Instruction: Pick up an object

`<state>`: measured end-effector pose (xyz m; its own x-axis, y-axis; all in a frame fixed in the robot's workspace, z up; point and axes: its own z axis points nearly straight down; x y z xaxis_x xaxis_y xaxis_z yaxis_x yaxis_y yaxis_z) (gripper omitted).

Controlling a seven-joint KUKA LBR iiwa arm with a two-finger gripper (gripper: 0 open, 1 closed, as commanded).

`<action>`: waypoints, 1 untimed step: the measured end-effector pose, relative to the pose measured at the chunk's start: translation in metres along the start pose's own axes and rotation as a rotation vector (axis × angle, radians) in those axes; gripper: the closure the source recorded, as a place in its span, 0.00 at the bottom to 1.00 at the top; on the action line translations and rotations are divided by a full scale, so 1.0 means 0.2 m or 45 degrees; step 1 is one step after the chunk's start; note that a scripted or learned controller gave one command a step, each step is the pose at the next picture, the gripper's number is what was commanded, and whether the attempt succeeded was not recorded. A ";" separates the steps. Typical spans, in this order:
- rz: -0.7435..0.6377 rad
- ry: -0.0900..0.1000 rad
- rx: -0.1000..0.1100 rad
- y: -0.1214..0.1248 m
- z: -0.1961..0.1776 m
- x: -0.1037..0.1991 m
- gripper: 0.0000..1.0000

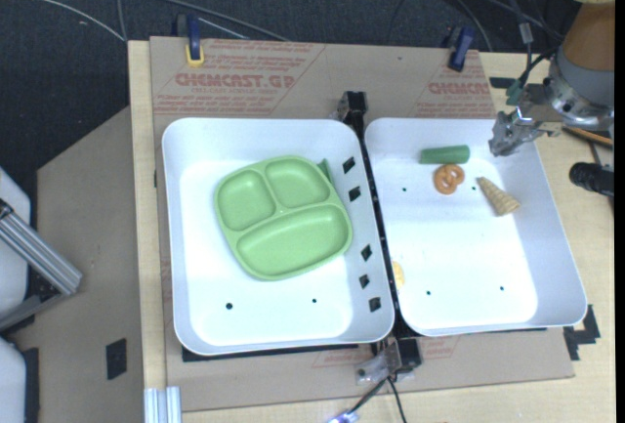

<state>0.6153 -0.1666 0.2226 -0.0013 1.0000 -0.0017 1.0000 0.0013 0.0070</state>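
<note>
Hovering at right bin's [547, 216] upper-right rim: gripper [510, 133], finger state indeterminable. Lying nearest, just left: green cylinder [444, 154], long axis running left-right.

The two white bins [547, 245] look like smooth, shiny plastic, the green plate [283, 216] looks like smooth, dull plastic, the board [244, 74] under them looks like brown cardboard, and the gripper [510, 133] looks like grey metal.
</note>
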 end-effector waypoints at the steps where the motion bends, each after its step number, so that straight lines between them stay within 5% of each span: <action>1: -0.002 -0.001 -0.003 0.04 -0.30 0.04 1.00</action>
<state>0.6228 -0.1593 0.2830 -0.0025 1.0000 -0.0022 1.0000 0.0025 0.0093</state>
